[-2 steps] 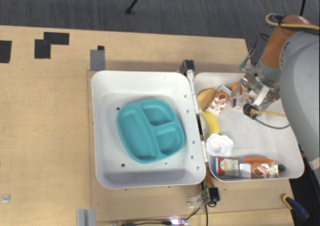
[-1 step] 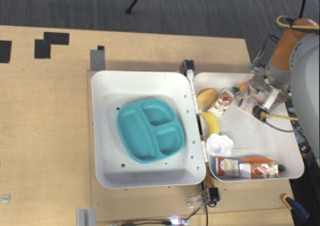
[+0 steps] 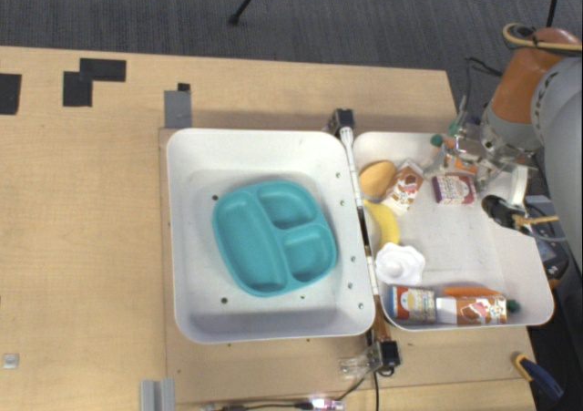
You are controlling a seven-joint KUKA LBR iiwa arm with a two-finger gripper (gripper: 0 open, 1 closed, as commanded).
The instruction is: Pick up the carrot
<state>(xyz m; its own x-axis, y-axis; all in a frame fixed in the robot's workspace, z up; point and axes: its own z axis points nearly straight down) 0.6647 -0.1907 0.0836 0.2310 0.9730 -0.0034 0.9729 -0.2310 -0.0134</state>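
Carrot (image 3: 471, 290): orange, long axis running left-right, lying just behind the bottle (image 3: 446, 307) at the right bin's (image 3: 537, 286) near wall. Well apart from the gripper (image 3: 474, 156), toward the camera. Fingers: spread or pressed together, cannot tell.

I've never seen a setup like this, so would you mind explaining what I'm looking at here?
This is one camera fixed above a wooden bench, looking down at a slant. Two shallow white bins sit side by side. The left bin holds a teal divided plate. The right bin holds toy groceries: a banana, a small carton, a bottle and, just behind it, the orange carrot that the machine should pick up. The grey and orange robot arm reaches in from the right; its gripper hangs over the bin's far edge.
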